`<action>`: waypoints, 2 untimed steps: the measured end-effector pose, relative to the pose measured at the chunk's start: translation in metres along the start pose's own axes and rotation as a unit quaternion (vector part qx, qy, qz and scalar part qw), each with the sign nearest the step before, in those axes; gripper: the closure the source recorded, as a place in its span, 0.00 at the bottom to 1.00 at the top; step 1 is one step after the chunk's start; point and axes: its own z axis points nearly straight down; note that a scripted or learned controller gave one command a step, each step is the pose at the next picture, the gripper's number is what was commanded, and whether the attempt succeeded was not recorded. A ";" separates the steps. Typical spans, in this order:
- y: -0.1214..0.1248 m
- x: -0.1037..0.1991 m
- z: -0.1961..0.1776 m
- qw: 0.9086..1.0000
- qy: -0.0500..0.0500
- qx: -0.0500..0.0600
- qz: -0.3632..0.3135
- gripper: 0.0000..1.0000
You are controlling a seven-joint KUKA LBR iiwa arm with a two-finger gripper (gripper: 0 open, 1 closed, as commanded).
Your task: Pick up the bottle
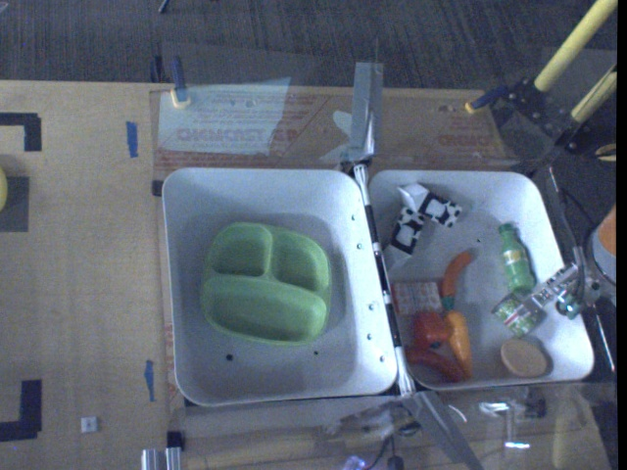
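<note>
The bottle [513, 262] lies in the right-hand bin [549, 202], over toward its three o'clock wall. It is a small green thing with a darker cap pointing to twelve o'clock and a pale label near its lower end. The gripper [551, 290] has its metal tip low at the bin's right rim, sitting at about four o'clock from the bottle and very close to the bottle's bottom end. I cannot tell from here whether the jaws are spread or pressed together; the metalwork blurs into the bottle's label, and nothing shows plainly between them.

By my reckoning this is the approach or the closing-in part of the pick, not the lift. The bottle looks to be resting flat on the bin floor.

Other things crowd the same bin. An orange carrot-like piece [457, 270] lies at nine o'clock from the bottle, near but apart. A round tan disc [523, 357] sits at six o'clock, just below the gripper tip. A red and orange heap [439, 343] fills the bin's seven o'clock corner, and two black-and-white blocks [423, 215] sit up at eleven o'clock. The left bin [186, 204] holds a green divided tray [266, 282].

The next move, I would say, calls for centring the jaws across the bottle's narrow width, square to its long axis, then closing firmly before rising. The tip sits near the bottom end, so a grip there might let the bottle swing or slip out.
</note>
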 end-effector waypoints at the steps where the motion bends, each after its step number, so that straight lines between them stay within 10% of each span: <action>1: -0.001 -0.011 0.006 0.996 -0.012 -0.006 0.089 1.00; 2: 0.004 0.000 0.012 0.997 0.002 -0.005 0.083 0.00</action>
